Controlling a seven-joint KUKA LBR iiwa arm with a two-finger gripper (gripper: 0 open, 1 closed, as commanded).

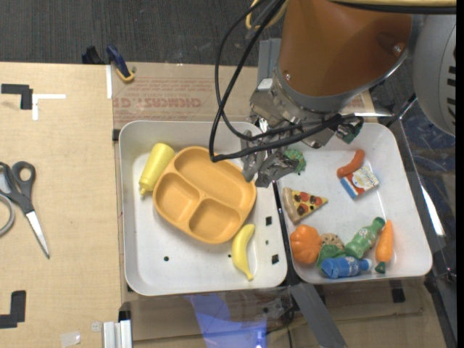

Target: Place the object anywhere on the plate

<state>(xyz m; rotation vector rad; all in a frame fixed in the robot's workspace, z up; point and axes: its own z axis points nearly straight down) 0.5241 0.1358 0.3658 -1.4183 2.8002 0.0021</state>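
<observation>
While the big arm hung over the two white bins, its pincer [270, 164] sat low at the wall between them, just right of the orange plate [205, 193]. A small green thing [295, 158] was right at its fingers, but I could not tell if they pinched it. A yellow bottle [155, 167] and a banana [244, 251] lay beside the plate.

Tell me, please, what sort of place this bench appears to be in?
Probably a robotics lab: a grey-and-orange arm reaches over two white bins of toy food such as a pizza slice, with scissors on the bench.
</observation>
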